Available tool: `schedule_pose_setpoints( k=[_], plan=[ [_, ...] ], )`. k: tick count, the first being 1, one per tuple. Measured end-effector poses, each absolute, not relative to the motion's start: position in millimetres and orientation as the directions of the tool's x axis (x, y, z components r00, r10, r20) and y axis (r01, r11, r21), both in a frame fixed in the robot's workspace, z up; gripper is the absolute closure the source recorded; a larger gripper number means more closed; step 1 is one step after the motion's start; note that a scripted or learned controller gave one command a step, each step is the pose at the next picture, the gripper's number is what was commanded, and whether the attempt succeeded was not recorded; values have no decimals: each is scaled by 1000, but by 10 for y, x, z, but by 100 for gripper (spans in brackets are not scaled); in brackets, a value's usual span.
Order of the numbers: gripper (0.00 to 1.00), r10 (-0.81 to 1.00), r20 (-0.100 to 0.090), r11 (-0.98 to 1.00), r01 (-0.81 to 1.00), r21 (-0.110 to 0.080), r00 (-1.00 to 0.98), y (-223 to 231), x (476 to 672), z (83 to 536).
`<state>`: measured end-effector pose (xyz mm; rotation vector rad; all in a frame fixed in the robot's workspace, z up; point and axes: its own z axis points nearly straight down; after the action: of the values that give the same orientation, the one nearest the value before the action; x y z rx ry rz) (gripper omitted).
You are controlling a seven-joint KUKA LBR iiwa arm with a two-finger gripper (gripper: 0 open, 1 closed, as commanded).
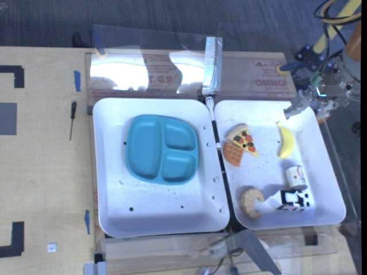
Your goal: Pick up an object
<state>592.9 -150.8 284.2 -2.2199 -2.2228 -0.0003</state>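
Fingers: cannot tell open or closed; gripper [308, 103] hangs over right bin's [330, 171] far right corner.
Banana [285, 141]: in right bin, near gripper.
Blue plate [161, 149]: left bin [109, 171].

Right bin [328, 153]: banana [285, 141], pizza slice [243, 137], waffle [233, 154], mushroom [251, 201], small can [295, 176], cow-print block [296, 200].

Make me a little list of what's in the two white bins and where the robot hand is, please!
left bin: blue plate with three sections
right bin: pizza slice, waffle, banana, small cup, black-and-white carton, tan mushroom toy
gripper: over the right bin's far right corner, near the banana
held: nothing seen in it
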Motion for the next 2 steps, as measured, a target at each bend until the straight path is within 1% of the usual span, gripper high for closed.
schedule_pose_setpoints(
  k=[1,2],
  plan=[
    [0,933,2,361,933,-3,-361,-1707,5153,1824],
    [0,902,-6,432,902,8,-432,-1208,5059,883]
  ],
)
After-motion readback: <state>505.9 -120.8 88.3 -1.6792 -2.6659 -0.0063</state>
